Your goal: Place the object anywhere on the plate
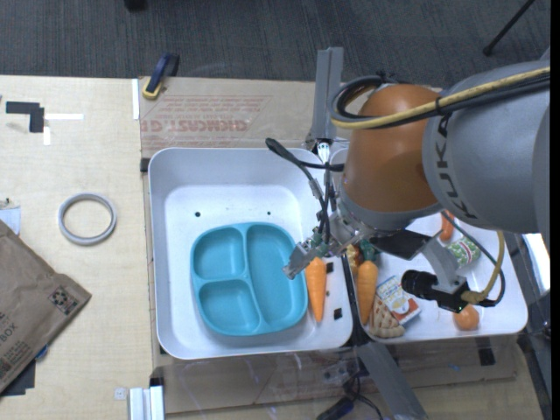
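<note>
A blue three-compartment plate [245,278] lies in the left bin [175,234]. My gripper [306,259] hangs over the plate's right rim. It is shut on the thick top end of an orange carrot [316,294]. The carrot points toward the bin's front edge, along the plate's right side, between the plate and the bin's right wall. The big orange and grey wrist hides much of the right bin [499,322].
The right bin holds a second carrot [366,289], a snack packet [394,306], a small orange ball [467,318] and a green-and-white container [461,252]. A tape ring [87,217] and a cardboard box [31,309] lie on the bench at left.
</note>
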Robot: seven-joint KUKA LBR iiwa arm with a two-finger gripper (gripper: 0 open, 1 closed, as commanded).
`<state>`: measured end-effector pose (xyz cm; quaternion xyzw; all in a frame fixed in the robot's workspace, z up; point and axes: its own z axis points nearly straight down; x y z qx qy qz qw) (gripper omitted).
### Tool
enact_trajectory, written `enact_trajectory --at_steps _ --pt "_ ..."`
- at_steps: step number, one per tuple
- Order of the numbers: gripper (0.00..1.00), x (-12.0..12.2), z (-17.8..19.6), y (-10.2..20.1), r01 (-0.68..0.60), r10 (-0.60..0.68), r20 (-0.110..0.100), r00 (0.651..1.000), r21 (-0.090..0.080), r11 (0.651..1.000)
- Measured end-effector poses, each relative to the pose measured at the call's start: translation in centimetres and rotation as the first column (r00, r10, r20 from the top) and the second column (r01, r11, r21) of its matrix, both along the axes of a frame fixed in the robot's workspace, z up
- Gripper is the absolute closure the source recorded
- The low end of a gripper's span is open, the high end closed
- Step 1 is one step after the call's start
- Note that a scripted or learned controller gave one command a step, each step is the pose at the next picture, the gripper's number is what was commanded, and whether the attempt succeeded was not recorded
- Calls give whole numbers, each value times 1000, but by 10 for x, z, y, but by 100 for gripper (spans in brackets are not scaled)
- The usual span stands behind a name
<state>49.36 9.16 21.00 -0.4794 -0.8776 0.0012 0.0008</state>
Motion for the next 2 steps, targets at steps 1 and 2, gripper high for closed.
enact_trajectory --at_steps 1,2 --pt "0 0 0 0 0 0 0 1000 0 1000" --pt "0 0 0 0 0 0 0 1000 0 1000"
